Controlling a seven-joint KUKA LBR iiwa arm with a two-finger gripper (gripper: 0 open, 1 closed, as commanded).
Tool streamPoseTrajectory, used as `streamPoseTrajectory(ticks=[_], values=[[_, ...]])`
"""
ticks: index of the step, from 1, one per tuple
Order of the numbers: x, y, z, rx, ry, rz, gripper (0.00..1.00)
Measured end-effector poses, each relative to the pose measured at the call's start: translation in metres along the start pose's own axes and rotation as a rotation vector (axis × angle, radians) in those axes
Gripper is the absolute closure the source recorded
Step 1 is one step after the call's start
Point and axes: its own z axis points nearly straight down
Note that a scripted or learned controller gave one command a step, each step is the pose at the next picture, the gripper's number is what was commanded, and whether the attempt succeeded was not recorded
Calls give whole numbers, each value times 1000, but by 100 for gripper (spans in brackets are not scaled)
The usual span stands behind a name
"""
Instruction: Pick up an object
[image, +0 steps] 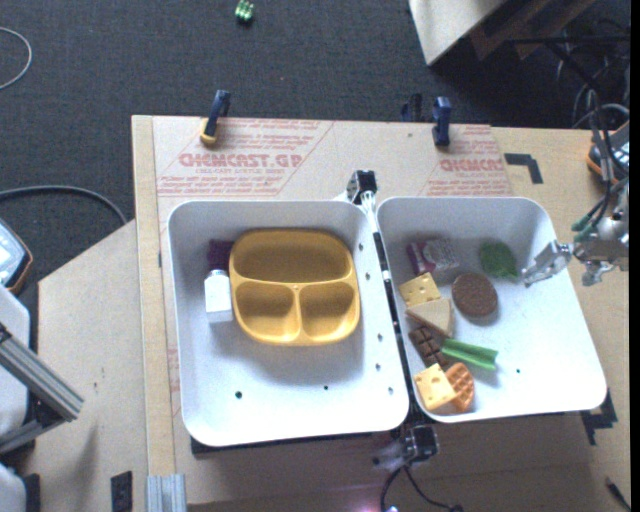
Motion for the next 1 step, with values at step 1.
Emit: streamPoseTrajectory(ticks=[1], values=[[0, 3, -6, -12, -3, -3, 0]])
